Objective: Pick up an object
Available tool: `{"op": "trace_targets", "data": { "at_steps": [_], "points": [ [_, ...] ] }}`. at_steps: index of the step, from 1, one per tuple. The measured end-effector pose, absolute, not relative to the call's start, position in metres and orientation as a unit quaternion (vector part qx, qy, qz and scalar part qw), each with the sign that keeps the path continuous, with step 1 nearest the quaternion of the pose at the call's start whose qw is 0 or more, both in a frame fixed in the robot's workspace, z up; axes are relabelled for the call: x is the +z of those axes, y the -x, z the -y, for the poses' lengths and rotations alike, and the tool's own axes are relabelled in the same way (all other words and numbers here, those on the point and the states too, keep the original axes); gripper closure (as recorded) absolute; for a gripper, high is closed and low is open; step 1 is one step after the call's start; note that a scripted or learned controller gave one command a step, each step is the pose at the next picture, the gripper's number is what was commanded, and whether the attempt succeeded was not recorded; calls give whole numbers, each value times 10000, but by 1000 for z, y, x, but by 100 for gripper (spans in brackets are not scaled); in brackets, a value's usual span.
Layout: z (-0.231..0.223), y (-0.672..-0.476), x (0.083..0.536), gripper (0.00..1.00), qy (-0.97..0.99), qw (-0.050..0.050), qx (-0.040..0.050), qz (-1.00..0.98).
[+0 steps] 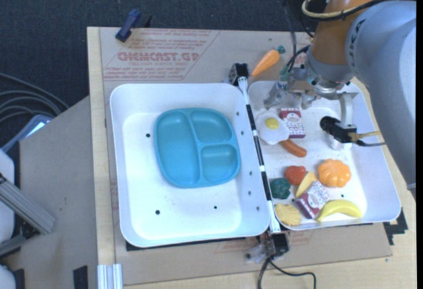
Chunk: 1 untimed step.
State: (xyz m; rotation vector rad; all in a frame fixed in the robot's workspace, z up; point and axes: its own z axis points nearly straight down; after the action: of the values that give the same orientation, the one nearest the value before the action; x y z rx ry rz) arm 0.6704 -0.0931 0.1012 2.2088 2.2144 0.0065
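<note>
My gripper [291,92] hangs over the back left part of the right bin [383,178], reaching in from the right. Just in front of it lies a small red and white carton [291,123], with a toy fried egg [271,127] to its left and a red sausage [293,147] below. Nothing shows as held. Nearer the front lie a red tomato [295,174], a green broccoli piece [280,187], an orange pumpkin [333,173], a yellow banana [341,210], a second small carton [313,200] and a yellow biscuit [287,214].
The left bin [132,202] holds a blue divided plate [197,147]. A toy carrot [266,61] lies on the bench behind the right bin. A blue clip [127,25] sits at the bench's back left edge. The robot's grey arm covers the right bin's back right corner.
</note>
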Motion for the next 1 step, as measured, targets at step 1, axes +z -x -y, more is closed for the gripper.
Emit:
{"op": "trace_targets", "data": {
  "at_steps": [1],
  "points": [
    [95, -666, 85, 0, -7072, -6, -7, -7070]
  ]
}}
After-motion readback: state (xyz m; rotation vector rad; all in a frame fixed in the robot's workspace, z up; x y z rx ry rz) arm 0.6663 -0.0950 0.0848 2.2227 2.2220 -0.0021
